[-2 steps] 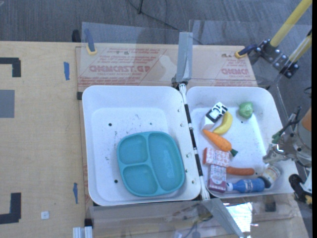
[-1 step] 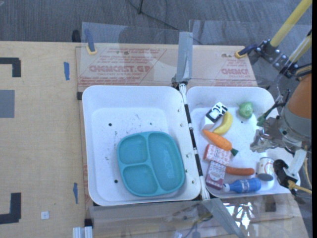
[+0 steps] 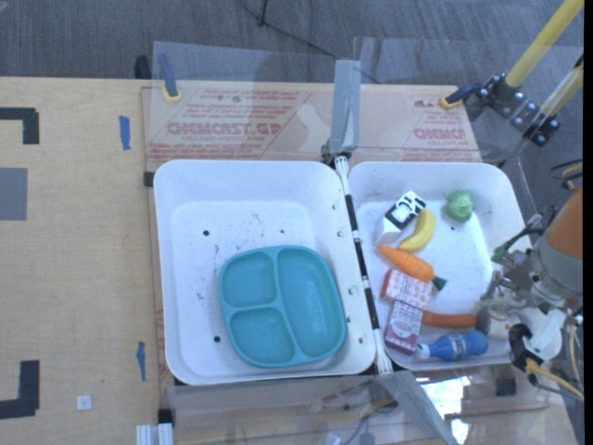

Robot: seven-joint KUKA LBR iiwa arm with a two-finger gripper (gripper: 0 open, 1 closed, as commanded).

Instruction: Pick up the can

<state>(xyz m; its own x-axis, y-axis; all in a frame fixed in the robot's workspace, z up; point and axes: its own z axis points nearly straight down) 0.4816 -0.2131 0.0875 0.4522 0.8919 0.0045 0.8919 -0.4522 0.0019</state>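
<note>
Camera view puts the pincer point(image 3: 501, 297) over the right bin's point(image 3: 496, 185) right edge; whether it is released or clenched cannot be told. Left of it lies the red-and-white can point(image 3: 404, 327), label unreadable. Far up-left, a protective sheet point(image 3: 222, 123) reads "CHEMCAST GP".

Red-and-white can point(image 3: 404, 325), lying on its side, lower left corner of right bin point(image 3: 435, 167)

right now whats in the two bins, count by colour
orange: 2, carrot and a second carrot
yellow: 1, banana
green: 1, round fruit
blue: 2, bottle and divided plate
red and white: 2, packets
black and white: 1, small box
total: 9
</note>
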